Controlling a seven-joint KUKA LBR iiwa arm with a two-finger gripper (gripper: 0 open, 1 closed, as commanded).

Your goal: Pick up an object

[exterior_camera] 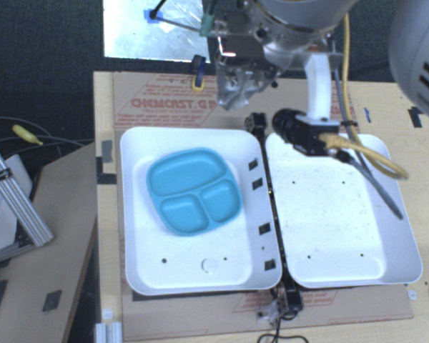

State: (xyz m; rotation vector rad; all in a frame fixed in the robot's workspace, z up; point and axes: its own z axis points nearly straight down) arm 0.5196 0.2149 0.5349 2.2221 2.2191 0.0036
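Observation:
A light blue divided plate [194, 190] with three compartments lies flat in the left white bin [139, 263], slightly left of the bin's middle. My gripper [231, 91] hangs high over the cardboard just beyond the far edge of the left bin, near the seam between the two bins. It is well apart from the plate, up and to the right of it. Nothing shows in its grasp.
The right white bin [343, 263] sits beside the left one, with black clips along the seam [264, 227]. Both rest on a cardboard sheet [164, 102]. An aluminium frame [11, 199] stands at the left edge. A small yellow and blue clamp [198, 73] sits behind the bins.

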